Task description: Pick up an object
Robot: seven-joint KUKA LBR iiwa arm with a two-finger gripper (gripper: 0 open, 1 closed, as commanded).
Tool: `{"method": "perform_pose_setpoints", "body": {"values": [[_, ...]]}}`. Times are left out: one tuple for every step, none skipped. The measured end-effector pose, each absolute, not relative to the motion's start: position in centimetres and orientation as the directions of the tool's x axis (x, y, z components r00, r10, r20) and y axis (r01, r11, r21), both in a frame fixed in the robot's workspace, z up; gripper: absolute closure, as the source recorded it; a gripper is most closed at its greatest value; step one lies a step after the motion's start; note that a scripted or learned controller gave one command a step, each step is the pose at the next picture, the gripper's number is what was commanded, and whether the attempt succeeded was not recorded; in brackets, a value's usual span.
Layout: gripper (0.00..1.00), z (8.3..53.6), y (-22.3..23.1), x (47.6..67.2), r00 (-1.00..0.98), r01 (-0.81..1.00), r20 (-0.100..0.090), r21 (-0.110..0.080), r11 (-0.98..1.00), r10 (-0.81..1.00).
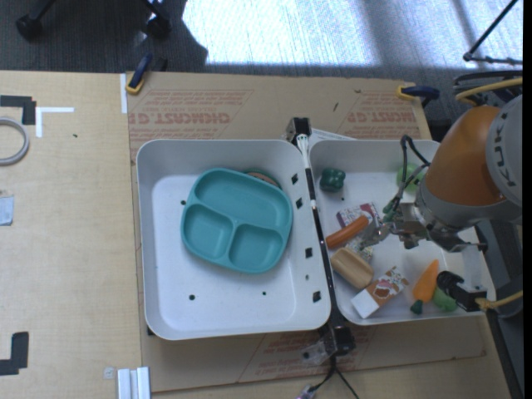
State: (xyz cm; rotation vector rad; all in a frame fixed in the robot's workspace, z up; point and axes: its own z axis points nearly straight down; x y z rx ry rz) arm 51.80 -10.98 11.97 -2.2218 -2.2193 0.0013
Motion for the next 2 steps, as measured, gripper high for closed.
{"method": "perform_pose_setpoints", "body": {"values": [[0.0, 9.2, -9.4, 56.3, 0.0, 1.0, 0.0, -0.001, 0.0, 1.0], [0.0, 9.3, -9.7, 60.7, -0.003, 1.0, -0.001, 0.001, 0.003, 1.0]]}}
